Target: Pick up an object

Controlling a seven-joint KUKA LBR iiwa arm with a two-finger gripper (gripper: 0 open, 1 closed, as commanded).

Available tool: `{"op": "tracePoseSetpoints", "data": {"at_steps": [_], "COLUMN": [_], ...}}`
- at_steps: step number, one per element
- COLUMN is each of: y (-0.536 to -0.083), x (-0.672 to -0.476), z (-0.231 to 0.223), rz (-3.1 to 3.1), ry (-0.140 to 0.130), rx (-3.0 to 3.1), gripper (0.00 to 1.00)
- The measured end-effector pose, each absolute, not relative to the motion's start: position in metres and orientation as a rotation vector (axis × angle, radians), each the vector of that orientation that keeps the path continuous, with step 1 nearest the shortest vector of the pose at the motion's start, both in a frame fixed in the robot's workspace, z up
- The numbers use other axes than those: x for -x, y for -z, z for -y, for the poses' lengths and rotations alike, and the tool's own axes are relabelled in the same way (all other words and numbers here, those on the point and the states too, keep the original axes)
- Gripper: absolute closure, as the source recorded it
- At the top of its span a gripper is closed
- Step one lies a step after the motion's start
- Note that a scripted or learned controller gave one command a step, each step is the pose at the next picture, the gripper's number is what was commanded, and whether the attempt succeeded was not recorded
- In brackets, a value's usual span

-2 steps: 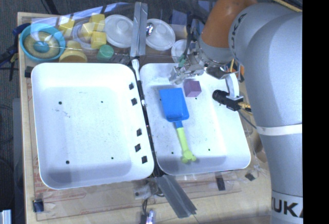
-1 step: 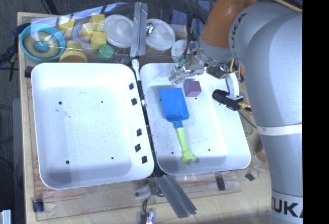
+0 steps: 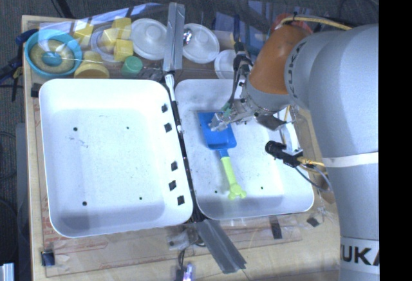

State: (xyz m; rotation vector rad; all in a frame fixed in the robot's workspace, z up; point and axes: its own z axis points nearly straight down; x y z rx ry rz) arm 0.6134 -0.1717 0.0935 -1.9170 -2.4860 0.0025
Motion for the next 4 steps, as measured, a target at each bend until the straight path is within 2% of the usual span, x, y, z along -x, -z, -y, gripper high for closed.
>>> {"op": "tracePoseSetpoints", "data": {"at_steps": [1, 4], "y": [-0.0913, -0.0914], "x": [-0.5719, -0.5719], "z": [0.1492, 0.1493], "rz": [2.449, 2.449], "ry": [-0.002, -0.002], "rx": [1.963, 1.963], "gripper": [0.0, 0.0]}}
